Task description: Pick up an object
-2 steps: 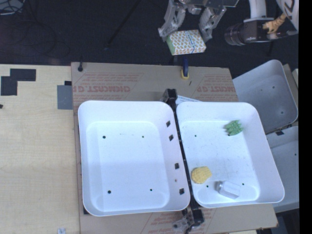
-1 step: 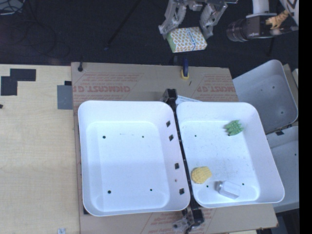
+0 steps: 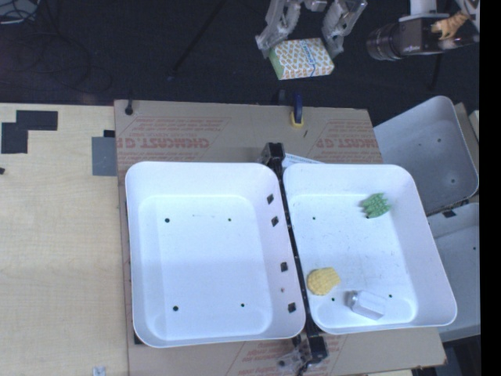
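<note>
Camera view showed the jaws [image 3: 307, 36] clamped on a patterned box [image 3: 302, 59], raised high beyond both bins. Far below them, the right bin [image 3: 438, 288] held other items. My judgement: the grip looked shallow, so the box could slip and drop.

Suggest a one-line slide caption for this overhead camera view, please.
Claw holds a patterned box above the bench; three items remain in the right bin.

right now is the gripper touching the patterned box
Touching: the camera view shows the patterned box pinched between the fingers of the gripper, lifted above the bench.
</note>
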Controlling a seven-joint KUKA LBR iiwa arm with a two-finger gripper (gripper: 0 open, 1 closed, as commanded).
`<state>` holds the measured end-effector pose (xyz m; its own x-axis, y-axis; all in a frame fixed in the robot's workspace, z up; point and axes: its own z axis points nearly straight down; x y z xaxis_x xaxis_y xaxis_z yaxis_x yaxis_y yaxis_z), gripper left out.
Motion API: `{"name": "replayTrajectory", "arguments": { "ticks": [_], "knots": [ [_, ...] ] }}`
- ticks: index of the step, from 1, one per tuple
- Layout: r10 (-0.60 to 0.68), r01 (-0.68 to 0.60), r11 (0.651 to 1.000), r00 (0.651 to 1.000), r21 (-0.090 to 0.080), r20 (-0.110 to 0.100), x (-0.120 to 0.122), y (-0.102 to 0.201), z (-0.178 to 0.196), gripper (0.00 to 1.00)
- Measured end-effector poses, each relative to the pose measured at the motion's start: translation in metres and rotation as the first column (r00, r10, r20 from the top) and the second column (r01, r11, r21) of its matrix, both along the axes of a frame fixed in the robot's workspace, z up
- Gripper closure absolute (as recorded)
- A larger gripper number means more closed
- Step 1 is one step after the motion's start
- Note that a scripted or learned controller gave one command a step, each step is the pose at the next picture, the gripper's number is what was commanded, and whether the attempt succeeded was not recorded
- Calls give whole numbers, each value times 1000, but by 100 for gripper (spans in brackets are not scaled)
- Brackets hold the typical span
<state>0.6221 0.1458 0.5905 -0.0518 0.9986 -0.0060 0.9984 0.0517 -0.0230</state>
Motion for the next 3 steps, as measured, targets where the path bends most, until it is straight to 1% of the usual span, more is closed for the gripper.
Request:
{"name": "replayTrajectory", "arguments": {
  "ticks": [1,3],
  "knots": [
    [7,-7,1000,1000,1,3,1,2,9,100],
    [19,-19,1000,1000,3,19,3,5,27,100]
  ]
}}
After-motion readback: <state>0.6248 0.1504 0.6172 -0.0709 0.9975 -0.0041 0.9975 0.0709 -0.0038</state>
